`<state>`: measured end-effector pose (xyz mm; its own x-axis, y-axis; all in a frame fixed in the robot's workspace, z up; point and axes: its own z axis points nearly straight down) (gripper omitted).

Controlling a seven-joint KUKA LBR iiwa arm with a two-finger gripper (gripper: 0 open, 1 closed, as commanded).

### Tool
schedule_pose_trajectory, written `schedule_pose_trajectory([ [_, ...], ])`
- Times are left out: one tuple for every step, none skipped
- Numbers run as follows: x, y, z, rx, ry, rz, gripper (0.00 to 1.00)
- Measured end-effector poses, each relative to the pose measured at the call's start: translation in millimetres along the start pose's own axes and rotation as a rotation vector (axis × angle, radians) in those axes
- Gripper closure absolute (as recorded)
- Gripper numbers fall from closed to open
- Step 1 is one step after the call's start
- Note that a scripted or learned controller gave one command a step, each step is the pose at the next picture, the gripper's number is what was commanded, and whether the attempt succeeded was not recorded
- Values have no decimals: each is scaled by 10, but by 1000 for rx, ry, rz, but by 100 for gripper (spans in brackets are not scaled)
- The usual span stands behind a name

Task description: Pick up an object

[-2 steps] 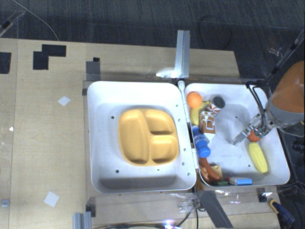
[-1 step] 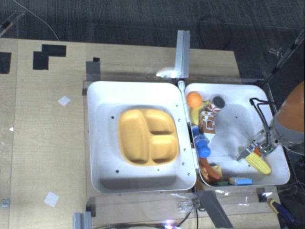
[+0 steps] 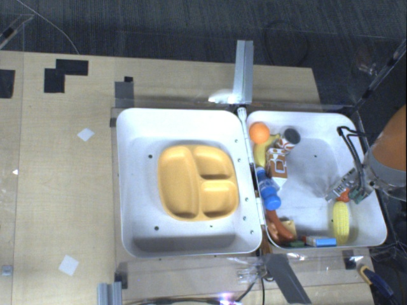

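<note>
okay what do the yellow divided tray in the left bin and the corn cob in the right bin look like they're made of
The yellow three-compartment tray looks like moulded plastic with a smooth, semi-matte finish: uniform colour, rounded edges, soft highlights. The yellow corn cob is probably a plastic toy: its colour is even and bright, with a faintly bumpy surface, though the view is too coarse to be sure.

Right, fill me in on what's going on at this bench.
A grey arm with an orange band reaches into the right bin from the right. Its gripper sits low, just above a yellow corn cob, with nothing visibly held. An orange ball, a blue bottle and other small items line that bin's left wall. The left bin holds a yellow divided tray.
</note>
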<state>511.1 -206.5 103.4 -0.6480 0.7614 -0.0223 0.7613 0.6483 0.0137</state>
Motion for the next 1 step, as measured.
schedule_pose_trajectory([
  [8, 206, 129, 6, 9, -236, 100],
])
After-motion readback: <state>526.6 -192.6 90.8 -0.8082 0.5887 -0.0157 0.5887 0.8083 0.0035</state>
